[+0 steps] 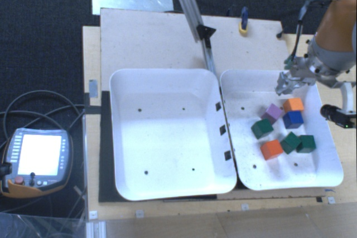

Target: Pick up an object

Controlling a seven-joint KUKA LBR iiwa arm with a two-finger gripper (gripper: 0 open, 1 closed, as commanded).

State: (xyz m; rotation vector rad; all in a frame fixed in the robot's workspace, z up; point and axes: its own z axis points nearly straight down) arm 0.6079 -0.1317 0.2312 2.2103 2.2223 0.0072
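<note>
Just below jaws [285,86]: orange block [293,104]; apart.

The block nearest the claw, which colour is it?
Orange block, seen in the camera view, just below the claw.

Two bins side by side on the bench [167,36]. Left bin [125,120] beside right bin [329,167], rims touching. In the right bin, a cluster of seven blocks [283,131], several touching. Gripper [285,85] above that bin's far edge, seemingly just behind the cluster. Left of the bench, a pendant [36,161].
</note>
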